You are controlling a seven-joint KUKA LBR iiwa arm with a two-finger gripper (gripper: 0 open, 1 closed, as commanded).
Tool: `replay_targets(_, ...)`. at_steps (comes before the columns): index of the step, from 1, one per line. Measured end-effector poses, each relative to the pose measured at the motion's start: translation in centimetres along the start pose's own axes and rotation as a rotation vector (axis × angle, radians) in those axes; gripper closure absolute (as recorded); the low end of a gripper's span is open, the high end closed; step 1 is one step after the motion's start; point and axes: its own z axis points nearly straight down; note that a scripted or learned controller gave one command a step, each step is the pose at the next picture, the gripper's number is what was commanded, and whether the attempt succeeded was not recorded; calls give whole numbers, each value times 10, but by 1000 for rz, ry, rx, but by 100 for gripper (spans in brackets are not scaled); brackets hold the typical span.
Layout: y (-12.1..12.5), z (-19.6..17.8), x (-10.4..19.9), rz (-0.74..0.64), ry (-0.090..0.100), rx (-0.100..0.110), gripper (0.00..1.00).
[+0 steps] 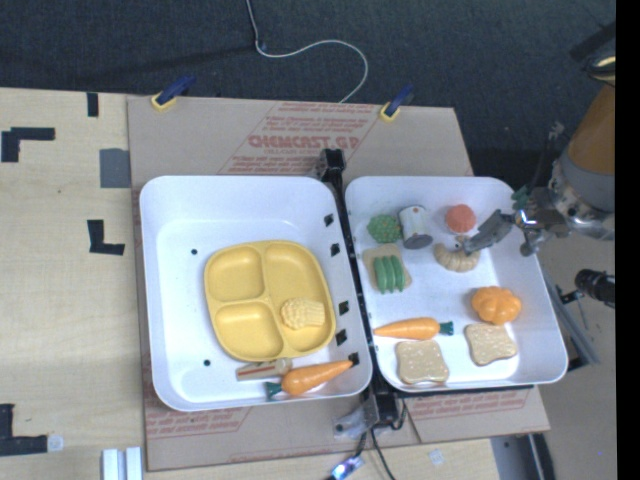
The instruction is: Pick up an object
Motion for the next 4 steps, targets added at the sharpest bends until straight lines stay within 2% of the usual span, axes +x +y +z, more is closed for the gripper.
replay_targets(1, 3, -8, 1, -4, -3, -13, 0)
replay_targets(2, -4, 54, -1, -4, -2, -8, 0)
replay_targets(4, -7, 137, -7, -5, -4, -14, 0)
